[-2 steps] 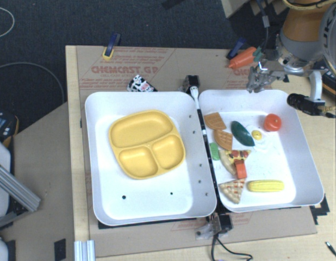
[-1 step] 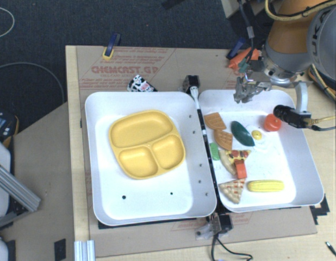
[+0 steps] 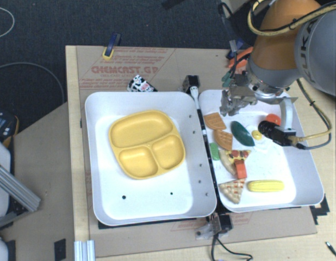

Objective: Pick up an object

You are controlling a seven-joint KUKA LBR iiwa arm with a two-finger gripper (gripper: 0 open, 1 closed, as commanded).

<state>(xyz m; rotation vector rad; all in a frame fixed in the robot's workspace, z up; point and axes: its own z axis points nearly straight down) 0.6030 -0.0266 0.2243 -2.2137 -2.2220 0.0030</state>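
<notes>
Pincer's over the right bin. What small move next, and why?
Probably ease down toward the tan waffle piece, the nearest thing. The pincer hangs over the right bin's far left corner, nothing visibly held, and the waffle piece lies just in front of it.

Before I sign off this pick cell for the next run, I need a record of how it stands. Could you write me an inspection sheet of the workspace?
Surface: bench board bears the left bin and the right bin side by side.
Job's things: in the right bin, corn cob, pizza slice, dark green piece, waffle pieces.
Clutter: yellow divided plate in the left bin; black-and-white thing behind it.
Grippers: gripper above the right bin's far left corner.
Cables: black cable off the bench's front edge.
Surroundings: dark carpet; blue-and-yellow clamp; metal frame at left.
</notes>
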